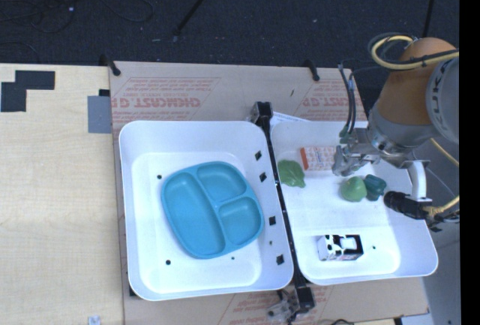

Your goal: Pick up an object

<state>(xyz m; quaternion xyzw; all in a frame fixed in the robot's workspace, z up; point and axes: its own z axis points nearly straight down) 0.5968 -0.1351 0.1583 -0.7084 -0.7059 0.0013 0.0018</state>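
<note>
In the right bin lie several small things: a green lump by the divider, a red-and-white packet, a light green ball with a teal piece touching it, and a black-and-white toy near the front. My gripper hangs over the bin's back half, just above and left of the green ball and beside the packet. Nothing shows between its fingers.
The left bin holds a blue divided plate. A black divider runs between the bins. Cardboard lies under both. The arm's grey body and orange band lean in from the right, with cables over the right bin's edge.
</note>
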